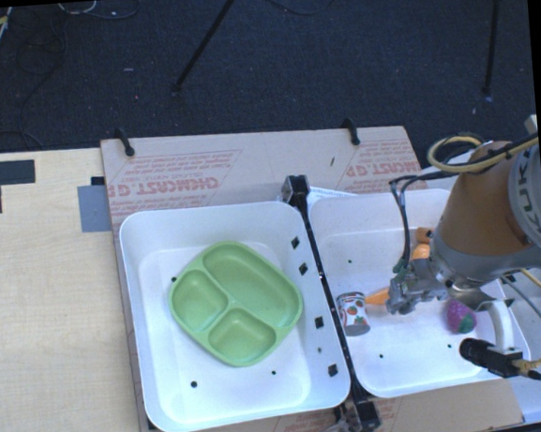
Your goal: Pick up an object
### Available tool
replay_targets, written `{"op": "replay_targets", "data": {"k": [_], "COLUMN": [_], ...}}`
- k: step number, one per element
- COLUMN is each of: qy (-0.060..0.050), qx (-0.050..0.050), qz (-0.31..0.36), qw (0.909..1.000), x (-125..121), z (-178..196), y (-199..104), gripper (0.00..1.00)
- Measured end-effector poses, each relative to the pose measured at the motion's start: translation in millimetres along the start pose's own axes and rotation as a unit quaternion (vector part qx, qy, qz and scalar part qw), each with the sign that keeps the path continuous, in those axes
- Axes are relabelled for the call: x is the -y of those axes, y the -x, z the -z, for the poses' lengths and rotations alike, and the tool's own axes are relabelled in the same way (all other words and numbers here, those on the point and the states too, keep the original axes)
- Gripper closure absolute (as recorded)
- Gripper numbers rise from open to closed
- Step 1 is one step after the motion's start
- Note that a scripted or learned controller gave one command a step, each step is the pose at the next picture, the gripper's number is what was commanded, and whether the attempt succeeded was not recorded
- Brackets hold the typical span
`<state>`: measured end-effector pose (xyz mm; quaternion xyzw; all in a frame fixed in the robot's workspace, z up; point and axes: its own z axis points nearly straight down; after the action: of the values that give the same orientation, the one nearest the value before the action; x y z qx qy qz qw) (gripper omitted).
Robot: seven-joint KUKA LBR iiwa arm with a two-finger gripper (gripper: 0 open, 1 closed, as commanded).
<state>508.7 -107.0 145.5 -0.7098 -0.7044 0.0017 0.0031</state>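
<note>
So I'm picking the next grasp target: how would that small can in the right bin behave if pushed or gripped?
The small can looks rigid, so it probably won't deform. It seems to lie on its side, so a push may roll it. It sits near the bin wall, which could stop it.

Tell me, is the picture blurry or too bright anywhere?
In the camera view the white bins glow very bright, nearly washed out; the green plate looks sharp with a soft shadow under it; the small can and the gripper are a bit fuzzy, so small details there are hard to tell; the floor at the top is dark.
</note>
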Motion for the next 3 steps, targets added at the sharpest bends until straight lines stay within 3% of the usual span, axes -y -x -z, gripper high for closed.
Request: {"op": "replay_targets", "data": {"k": [2, 3], "qy": [0.005, 0.003], "qx": [0.001, 0.001], "qz": [0.004, 0.004], "qw": [1.0000, 1.0000], "x": [9.7, 9.8], "z": [111.8, 138.5], "y": [-11.7, -10.7], "gripper": [1.00, 1.00]}}
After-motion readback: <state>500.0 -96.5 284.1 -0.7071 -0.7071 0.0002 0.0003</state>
